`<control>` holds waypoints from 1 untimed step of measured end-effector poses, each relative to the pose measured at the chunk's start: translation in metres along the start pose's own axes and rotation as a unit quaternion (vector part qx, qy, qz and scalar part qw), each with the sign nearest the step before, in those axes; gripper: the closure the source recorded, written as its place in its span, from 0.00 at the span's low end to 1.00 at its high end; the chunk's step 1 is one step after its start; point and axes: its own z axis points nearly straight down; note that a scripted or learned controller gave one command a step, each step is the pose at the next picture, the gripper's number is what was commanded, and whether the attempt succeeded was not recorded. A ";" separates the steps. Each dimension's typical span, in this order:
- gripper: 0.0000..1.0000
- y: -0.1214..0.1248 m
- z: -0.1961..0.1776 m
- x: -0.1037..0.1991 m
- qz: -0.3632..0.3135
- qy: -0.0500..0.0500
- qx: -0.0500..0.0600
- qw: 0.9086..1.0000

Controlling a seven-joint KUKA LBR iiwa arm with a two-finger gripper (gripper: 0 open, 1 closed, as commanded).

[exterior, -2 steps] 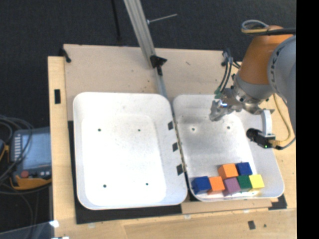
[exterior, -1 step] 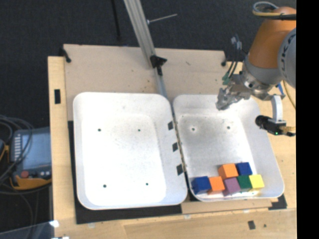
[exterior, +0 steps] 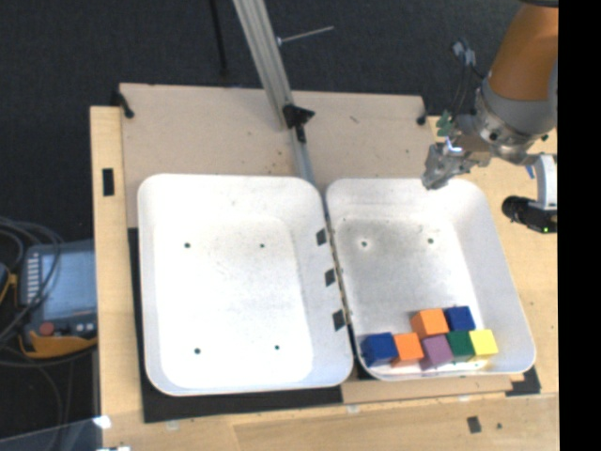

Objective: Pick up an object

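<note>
Camera view: seven blocks (exterior: 430,342) counted in right bin (exterior: 488,242), no legible writing; tool (exterior: 438,172) above far rim, finger state indiscernible.

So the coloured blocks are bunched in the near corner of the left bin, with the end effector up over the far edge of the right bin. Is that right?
Not quite: the blocks are bunched in the near corner of the right bin, not the left bin. The camera view shows this. The end effector is indeed up over the right bin's far edge.
</note>
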 end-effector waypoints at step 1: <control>1.00 -0.010 0.015 0.048 0.001 0.000 0.004 1.000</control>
